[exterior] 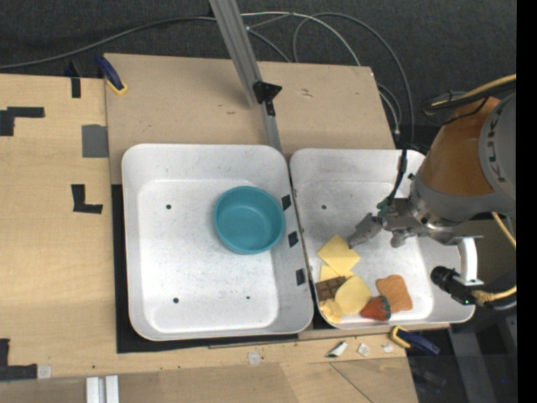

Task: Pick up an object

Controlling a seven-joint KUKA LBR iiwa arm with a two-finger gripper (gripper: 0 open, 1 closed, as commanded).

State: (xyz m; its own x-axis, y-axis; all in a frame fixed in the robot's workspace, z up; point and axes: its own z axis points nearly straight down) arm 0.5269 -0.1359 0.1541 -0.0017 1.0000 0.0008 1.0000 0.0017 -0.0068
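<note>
In the right bin [336,175], my gripper [378,237] hangs over the middle, its two dark fingers spread open with nothing between them. Just below and left of it lies a yellow wedge [338,255]. Further toward the front edge sit a second yellow piece [352,294], a dark brown block [328,288], an orange-brown slab [394,291] and a small red item [376,309]. These lie close together, some touching. A teal bowl [247,218] stands upright in the left bin [168,259], near its right side.
A grey pole [239,36] slants down to the bins' shared back edge. Black clips [293,238] sit along the divider between the bins. Cables [336,32] run behind the right bin. The arm's body [466,162] covers the right bin's right edge.
</note>
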